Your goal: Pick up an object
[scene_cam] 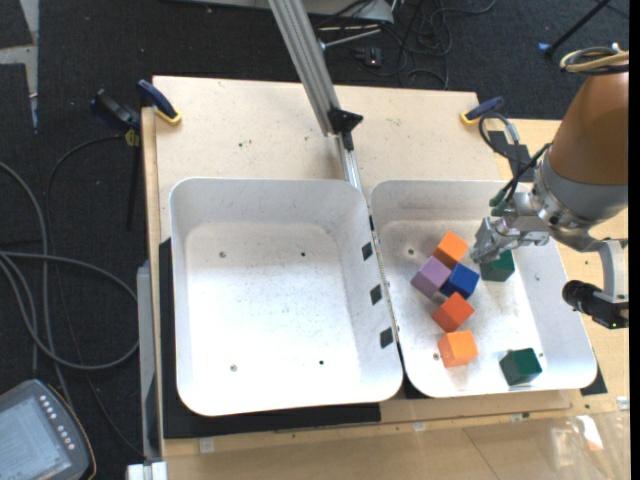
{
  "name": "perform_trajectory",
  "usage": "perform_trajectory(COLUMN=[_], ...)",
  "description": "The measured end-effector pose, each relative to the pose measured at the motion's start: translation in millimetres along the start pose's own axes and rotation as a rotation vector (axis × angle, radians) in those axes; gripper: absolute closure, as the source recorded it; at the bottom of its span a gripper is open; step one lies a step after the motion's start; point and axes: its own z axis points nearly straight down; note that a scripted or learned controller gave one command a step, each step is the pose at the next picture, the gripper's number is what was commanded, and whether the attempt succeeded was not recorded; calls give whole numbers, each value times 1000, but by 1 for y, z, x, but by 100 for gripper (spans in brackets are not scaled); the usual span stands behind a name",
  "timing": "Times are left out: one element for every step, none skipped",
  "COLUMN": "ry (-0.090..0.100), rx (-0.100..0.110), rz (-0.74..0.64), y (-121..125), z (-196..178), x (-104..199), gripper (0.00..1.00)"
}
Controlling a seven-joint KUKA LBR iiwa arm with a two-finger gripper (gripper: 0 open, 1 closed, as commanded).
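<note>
My gripper (490,248) hangs low in the right bin (560,308), near its middle right. A dark green block (498,266) lies directly under and partly behind the gripper's tip, so whether it is gripped is hidden. Just left of it sit an orange block (452,246), a purple block (433,276) and a blue block (463,281), packed together. A red-orange block (453,311) and another orange block (458,348) lie nearer the front. A second green block (520,365) rests at the front right.
The left bin (200,268) stands beside the right one, sharing a raised wall in the middle. A metal camera pole (305,48) slants over the back of the bench. Clamps (160,103) sit at the bench's back corners.
</note>
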Motion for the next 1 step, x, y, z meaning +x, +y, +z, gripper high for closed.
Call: perform_trajectory(ry=[0], rx=[2], rz=[1], y=[11], z=[8], x=[55], gripper=[100])
